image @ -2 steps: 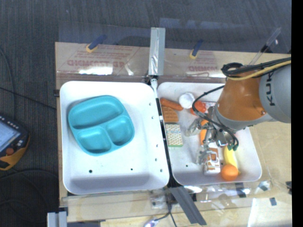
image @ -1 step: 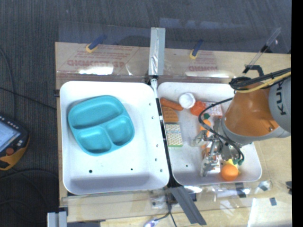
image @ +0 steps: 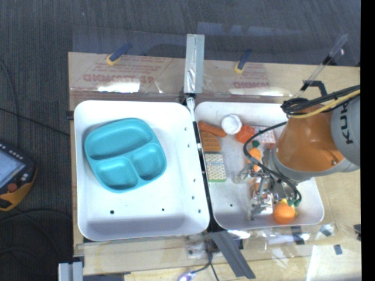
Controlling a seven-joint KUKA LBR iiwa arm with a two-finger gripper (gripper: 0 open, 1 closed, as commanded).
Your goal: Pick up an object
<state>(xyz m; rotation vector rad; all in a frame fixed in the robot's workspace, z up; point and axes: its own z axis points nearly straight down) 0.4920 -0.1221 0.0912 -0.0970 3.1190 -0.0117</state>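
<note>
The arm comes in from the right, its orange band (image: 310,142) hanging over the right bin (image: 231,218). Below it my gripper (image: 261,199) points down into that bin's front right part. Just to the gripper's right an orange ball (image: 285,213) lies on the bin floor. Further back are a white round cap (image: 231,123), an orange-red piece (image: 245,134) and a long orange item (image: 211,129). A flat green-patterned pack (image: 214,167) lies near the bin's left wall. The wrist hides whatever sits under it.
The left bin (image: 105,218) holds a teal divided plate (image: 124,153). A raised divider (image: 199,157) separates the two bins. Black and yellow cables (image: 319,98) run from the wrist to the right. A handheld controller (image: 12,177) lies off the bench at far left.
</note>
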